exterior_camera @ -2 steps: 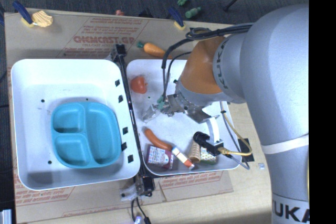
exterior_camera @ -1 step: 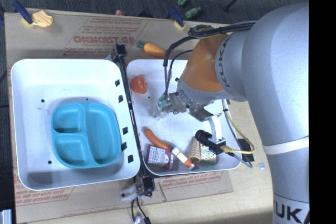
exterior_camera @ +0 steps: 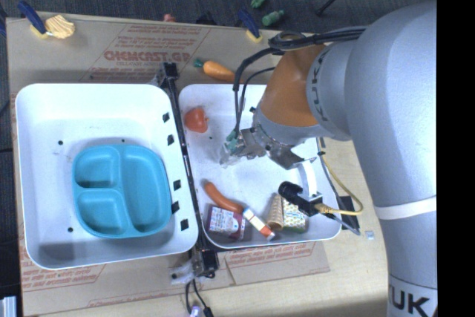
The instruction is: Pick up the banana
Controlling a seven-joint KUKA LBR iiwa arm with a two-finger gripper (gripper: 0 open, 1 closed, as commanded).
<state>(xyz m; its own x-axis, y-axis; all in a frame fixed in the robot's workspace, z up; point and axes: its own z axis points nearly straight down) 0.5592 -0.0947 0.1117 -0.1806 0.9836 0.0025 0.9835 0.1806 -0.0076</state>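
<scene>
1. The bench carries a left bin (exterior_camera: pixel 30 159) and a right bin (exterior_camera: pixel 223 96), both white and shallow, touching along their middle edges.
2. The grey arm (exterior_camera: pixel 378 85) comes in from the right of the frame, and its orange band (exterior_camera: pixel 293 93) sits above the upper part of the right bin.
3. The gripper (exterior_camera: pixel 236 145) hangs over the middle of the right bin, pointing toward the left of the frame. Whether the claw is apart or together cannot be told from this angle, and nothing is seen clamped in it.
4. The place of the banana cannot be told; no thing in either bin can be read as it with certainty.
5. A red round thing (exterior_camera: pixel 195 119) lies in the upper left corner of the right bin, left of the gripper and apart from it.
6. Along the lower edge of the right bin lie an orange sausage (exterior_camera: pixel 221 196), a dark red packet (exterior_camera: pixel 224 223) just under it, and a waffle cone (exterior_camera: pixel 276 213) to the right.
7. A carrot (exterior_camera: pixel 217 70) lies on the cardboard just above the right bin, outside of it.
8. A blue divided plate (exterior_camera: pixel 122 189) rests in the lower half of the left bin.
</scene>
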